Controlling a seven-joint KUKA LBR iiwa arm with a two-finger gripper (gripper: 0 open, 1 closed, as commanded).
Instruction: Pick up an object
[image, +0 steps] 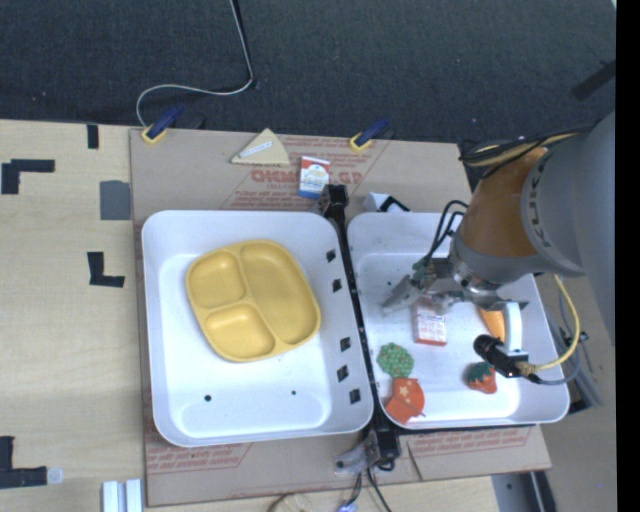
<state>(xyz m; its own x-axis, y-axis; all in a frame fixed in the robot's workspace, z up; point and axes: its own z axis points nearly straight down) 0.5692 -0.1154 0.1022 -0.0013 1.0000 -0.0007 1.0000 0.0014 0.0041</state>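
Camera view: carton (431, 327) flat, long axis near-vertical, below tool (425, 283).

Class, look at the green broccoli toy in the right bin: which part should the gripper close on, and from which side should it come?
Grip the broccoli across its rounded green head, coming straight down from above. It lies low on the bin floor, with bare floor to its left and right; the red toy sits close below it, so close the fingers left to right.

Red-and-white packet (430, 327) lies flat — right bin (540, 405).
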